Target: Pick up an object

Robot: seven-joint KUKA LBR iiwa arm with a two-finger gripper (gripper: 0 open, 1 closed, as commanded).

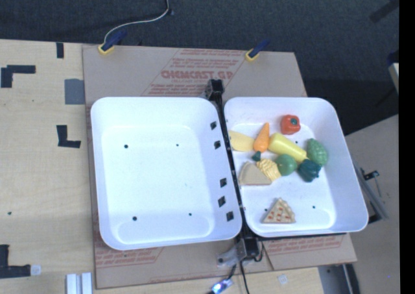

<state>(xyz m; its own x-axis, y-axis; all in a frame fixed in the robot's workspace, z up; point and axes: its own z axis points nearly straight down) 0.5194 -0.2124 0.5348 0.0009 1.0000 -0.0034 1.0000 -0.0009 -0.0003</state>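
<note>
I log, in the right white bin (347,176): red tomato (290,123), orange carrot (261,137), yellow corn cob (286,147), green broccoli (317,152), pizza wedge (279,212). Claw state: I cannot tell.

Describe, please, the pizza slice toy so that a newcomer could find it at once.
Look in the right-hand white bin, where all the toy food sits. The pizza slice lies alone near the bin's front edge, apart from the cluster above it: a flat tan triangle dotted with red spots.
</note>
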